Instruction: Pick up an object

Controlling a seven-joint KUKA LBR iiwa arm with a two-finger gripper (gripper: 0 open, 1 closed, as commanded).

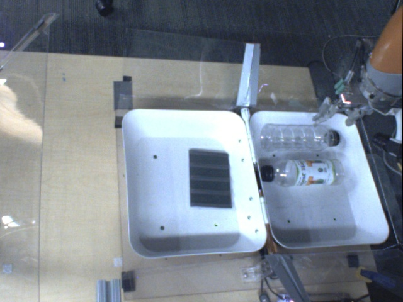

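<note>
Broadly, the pale wooden bench [69, 187] carries everything, with wide bare board to the left of the left white shallow plastic bin [141, 168]. That bin, with rounded corners and smooth matte walls, serves as the landmark; its floor has plenty of open room all round the dark ribbed rectangular pad [210, 178] lying flat near its middle, well clear of every wall. Touching the landmark bin's right rim sits the right white shallow plastic bin [371, 222], whose near half is bare floor. The grey arm with its orange band [385, 55] hangs beyond that second bin's far right corner, the farthest point from the landmark. Along the second bin's far wall lies a clear ridged plastic bottle [296, 137], on its side, dark cap pointing away from the landmark. Just nearer the camera, beside it, lies a clear plastic bottle with a white and yellow label [305, 173], black cap pointing toward the landmark's right rim. The two-finger gripper [343, 111] hovers over the far rim by the ridged bottle's cap, gripping nothing; how wide its jaws stand cannot be told.
</note>
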